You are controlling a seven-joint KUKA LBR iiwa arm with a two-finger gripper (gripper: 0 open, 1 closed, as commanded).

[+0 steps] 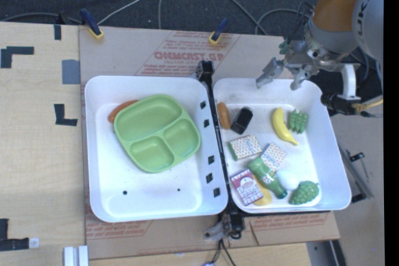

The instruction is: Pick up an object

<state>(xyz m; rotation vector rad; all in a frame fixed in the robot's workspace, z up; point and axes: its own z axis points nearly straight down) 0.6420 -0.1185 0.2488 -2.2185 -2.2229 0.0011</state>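
Note:
My gripper [282, 78] hovers over the far rim of the right bin [330, 152], fingers spread open with nothing between them. Below it in that bin lie a banana [282, 126], a green bumpy toy [298, 121], a black block [241, 120] and an orange sausage-shaped piece [222, 115]. Nearer the front are two small patterned boxes [245, 147] [272, 156], a green bottle [267, 176], a red box [247, 187] and a broccoli [303, 192].
The left bin [100, 152] holds a green divided plate [157, 132] with an orange item [118, 111] partly under its far-left edge. A black divider with clips [209, 134] runs between the bins. Cables and two clamps lie beyond the cardboard.

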